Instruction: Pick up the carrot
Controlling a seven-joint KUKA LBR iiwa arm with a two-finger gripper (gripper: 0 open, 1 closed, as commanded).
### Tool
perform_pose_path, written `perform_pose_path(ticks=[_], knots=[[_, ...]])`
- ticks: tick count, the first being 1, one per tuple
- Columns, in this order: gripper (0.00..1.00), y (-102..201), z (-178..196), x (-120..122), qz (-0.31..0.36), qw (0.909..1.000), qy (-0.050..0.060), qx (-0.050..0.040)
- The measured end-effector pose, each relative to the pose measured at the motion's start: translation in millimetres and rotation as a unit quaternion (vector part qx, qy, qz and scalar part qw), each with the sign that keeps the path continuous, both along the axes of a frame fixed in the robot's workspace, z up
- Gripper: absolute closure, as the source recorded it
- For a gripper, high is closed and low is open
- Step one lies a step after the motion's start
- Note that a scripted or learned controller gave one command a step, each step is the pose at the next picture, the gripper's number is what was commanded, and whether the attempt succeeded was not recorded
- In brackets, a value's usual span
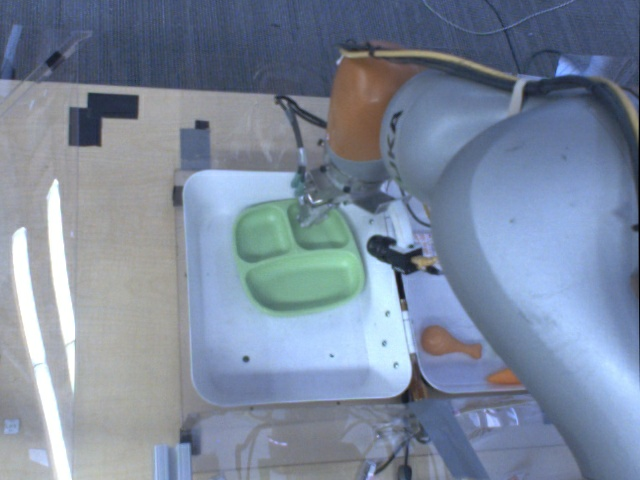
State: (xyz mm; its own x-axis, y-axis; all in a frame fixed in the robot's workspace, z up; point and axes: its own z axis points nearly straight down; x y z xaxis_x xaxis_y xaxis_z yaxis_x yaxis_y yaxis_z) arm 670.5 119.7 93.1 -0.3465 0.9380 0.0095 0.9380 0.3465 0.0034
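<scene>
I see the gripper [312, 200] hanging over the far edge of the green tray [298, 257], which lies in the left bin [215, 358]. I cannot tell whether its fingers are spread or pressed together. The carrot [504, 376] lies in the right bin [440, 373], at its near edge, partly hidden under the arm [520, 228]. Beside it, toward the left bin, rests a tan drumstick-shaped toy [447, 343].

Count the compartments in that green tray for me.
3. The green tray in the left bin has two small compartments at the far side and one long one at the near side. The gripper overlaps its far edge.
</scene>
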Motion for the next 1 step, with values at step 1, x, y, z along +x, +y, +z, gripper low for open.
perform_pose_path(ticks=[1], knots=[[1.0, 12.5, 55.7, -0.8, -0.14, 0.9901, -0.001, -0.0049]])
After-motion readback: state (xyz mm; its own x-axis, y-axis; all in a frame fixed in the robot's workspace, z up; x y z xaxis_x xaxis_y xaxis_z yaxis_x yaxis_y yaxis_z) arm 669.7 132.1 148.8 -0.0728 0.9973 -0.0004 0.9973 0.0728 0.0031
